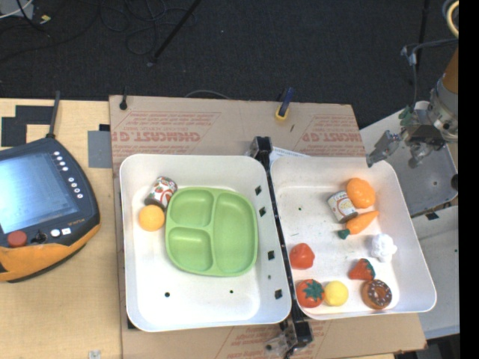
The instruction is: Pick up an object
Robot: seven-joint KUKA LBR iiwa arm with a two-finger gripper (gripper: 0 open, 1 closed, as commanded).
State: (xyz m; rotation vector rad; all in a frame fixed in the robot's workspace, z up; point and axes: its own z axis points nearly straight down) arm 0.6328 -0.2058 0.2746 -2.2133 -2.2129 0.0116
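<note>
Hanging outside the right white bin (408, 223), beyond its upper right corner, the pincer (389, 146) showed as dark metal parts, and whether it stood wide or narrow could not be told. Nothing was visibly held. Candidate objects lay in that bin: an orange plastic ball (361, 192) touching a small printed can (342, 206), with a toy carrot (361, 223) just below. The ball looked light, stiff and smooth, so probably slippery; closing across its middle seemed wisest. A green divided plate (211, 230) filled the left bin (138, 275) on the tabletop (60, 305).
</note>
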